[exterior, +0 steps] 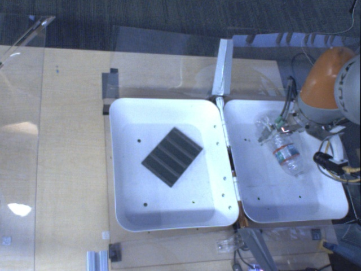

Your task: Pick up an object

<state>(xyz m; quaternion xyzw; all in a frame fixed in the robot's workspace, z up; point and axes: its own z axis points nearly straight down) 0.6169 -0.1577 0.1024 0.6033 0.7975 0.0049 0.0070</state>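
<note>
Pale wooden tabletop (62, 168) under a slanted overhead look, dark carpet beyond its far edge, clear panels glinting along the left side. Two shallow white bins side by side on it, nearly touching along their shared edge, with a grey upright post (222, 66) rising behind the seam. Over the right bin (333, 205), near its far side, a metal claw (274, 130) hanging below the grey arm's wrist; whether clenched or released, cannot tell, too small and cluttered with glare there. Just beside and nearer than the claw, a clear plastic bottle (286, 154) lying on its side on the bin floor, label faintly visible, slanting toward the near right corner; top end close under the claw, contact or grip not discernible. Behind the claw, the orange band (322, 82) of the arm bulging in from the right, grey housing next to it, thin black cables trailing down past the bin's far right corner and a yellow-tipped cable (338, 171) lying across the right rim. Farther out, in the left bin (130, 208), a dark ribbed rectangular pad (172, 156) lying flat, turned like a diamond, roughly central, well apart from the bottle. Small dark holes dotted around both bin floors.
</note>
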